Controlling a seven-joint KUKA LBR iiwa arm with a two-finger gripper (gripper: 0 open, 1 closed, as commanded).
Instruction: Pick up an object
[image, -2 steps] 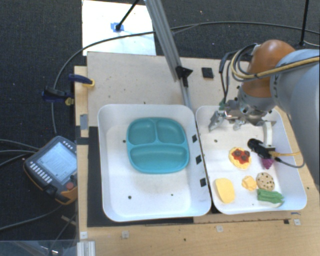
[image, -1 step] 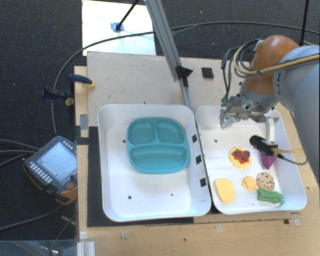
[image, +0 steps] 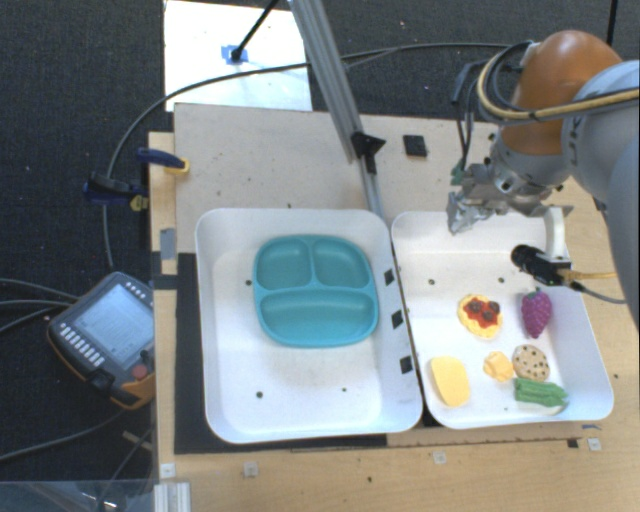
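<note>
Nothing is picked yet; the whole grasp is left to do.

Lower right of frame, in the right bin (image: 420, 300): green vegetable piece (image: 540, 393), round cookie (image: 530, 362), small yellow chunk (image: 498, 366), yellow wedge (image: 450, 381). Slightly farther up: purple grape cluster (image: 537, 313) and a pizza-like disc (image: 481, 314). All lie on the bin floor, untouched.

Centre left: left bin (image: 230, 380) holds a teal divided plate (image: 315, 291).

Upper right: pincer (image: 465, 218) hangs over the far edge of the right bin, well apart from the toys. Apparently nothing is between its tips; view too small to tell whether they are apart or together.

Remaining: travel toward a toy, descend, clamp, lift.
</note>
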